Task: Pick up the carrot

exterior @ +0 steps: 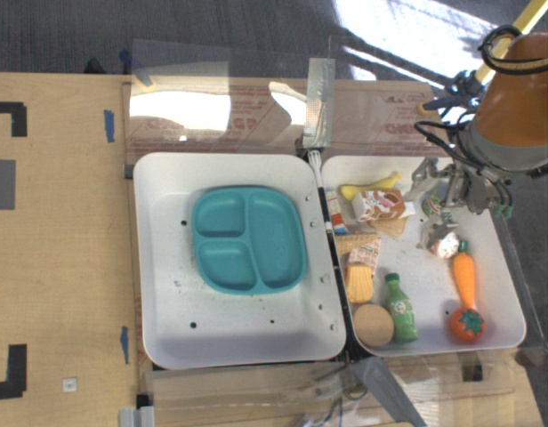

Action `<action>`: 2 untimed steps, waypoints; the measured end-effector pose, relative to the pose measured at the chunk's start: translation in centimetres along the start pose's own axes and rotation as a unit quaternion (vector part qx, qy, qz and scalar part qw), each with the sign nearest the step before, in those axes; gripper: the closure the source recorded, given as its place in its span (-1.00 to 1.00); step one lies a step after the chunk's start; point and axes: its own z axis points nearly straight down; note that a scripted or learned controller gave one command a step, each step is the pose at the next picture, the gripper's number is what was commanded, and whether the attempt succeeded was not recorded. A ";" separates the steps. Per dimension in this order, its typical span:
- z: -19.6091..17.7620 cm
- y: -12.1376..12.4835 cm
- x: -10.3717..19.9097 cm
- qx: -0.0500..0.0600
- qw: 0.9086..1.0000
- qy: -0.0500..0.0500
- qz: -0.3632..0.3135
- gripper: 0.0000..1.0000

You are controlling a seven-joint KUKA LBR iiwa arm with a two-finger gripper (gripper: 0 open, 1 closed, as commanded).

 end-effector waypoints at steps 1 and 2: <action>8.6 -8.9 5.2 -0.001 1.000 0.005 -0.012 -1.00; 9.4 -6.8 9.7 0.004 0.991 -0.021 0.130 -1.00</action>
